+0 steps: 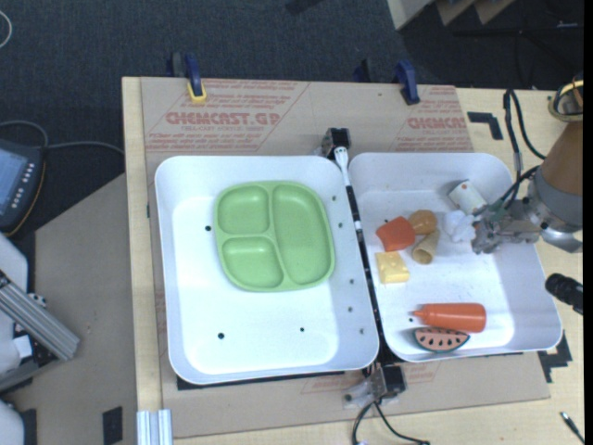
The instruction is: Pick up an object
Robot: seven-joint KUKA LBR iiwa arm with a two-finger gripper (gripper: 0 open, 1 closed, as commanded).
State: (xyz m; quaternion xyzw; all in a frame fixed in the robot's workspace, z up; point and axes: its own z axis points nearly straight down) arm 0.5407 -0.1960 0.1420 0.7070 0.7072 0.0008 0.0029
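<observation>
Hovering low over right bin [528,276], gripper [485,239], grip state unclear, white cup [466,195] just beyond it, carrot [451,317] near, green tray [275,235] in left bin [185,276].

A robotics lab: two white bins [185,276] sit on a clamped board [306,109], with cables and aluminium framing [37,318] beside the board.

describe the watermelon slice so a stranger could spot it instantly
Look in the right bin, at its near edge. The watermelon slice lies just below the carrot. It is the only half-round piece, red with dark seeds and a green rind.
</observation>
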